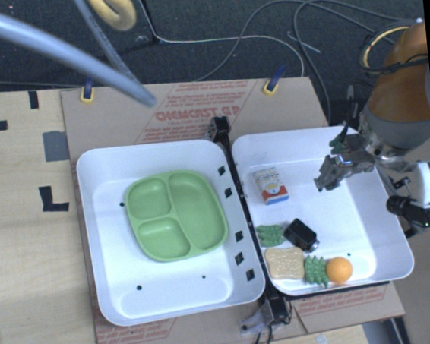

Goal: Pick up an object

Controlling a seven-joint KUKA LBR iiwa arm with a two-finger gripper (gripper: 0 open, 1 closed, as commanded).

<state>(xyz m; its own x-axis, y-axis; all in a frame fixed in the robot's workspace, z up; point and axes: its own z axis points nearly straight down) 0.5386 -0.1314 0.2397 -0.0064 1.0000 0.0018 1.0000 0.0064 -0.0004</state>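
The camera view showed the claw (328, 177) hanging over the right part of the right bin (348, 134), near its right wall, its dark fingers pointing down and to the left; whether they were spread or pressed together I cannot tell, and nothing could be seen between them. The grey arm (399, 110) with its orange band rose behind it at the right edge.

The things to pick lay left of and below the claw. Nearest was a small white carton (270, 185) with a red and blue base, lying flat on the bin floor, apart from the claw. Further down lay a black block (301, 234), touching a green leafy toy (270, 235). Along the lower wall sat a tan slice of bread (285, 262), a second green piece (314, 269) and an orange ball (338, 270), packed close in a row.

The left bin (101, 217) held a light green divided plate (177, 215). Both bins rested on a brown cardboard sheet (193, 105) on the wooden table (22, 226). Behind the table ran dark carpet with loose cables (275, 16). A blurred grey pole (49, 43) crossed the upper left corner.
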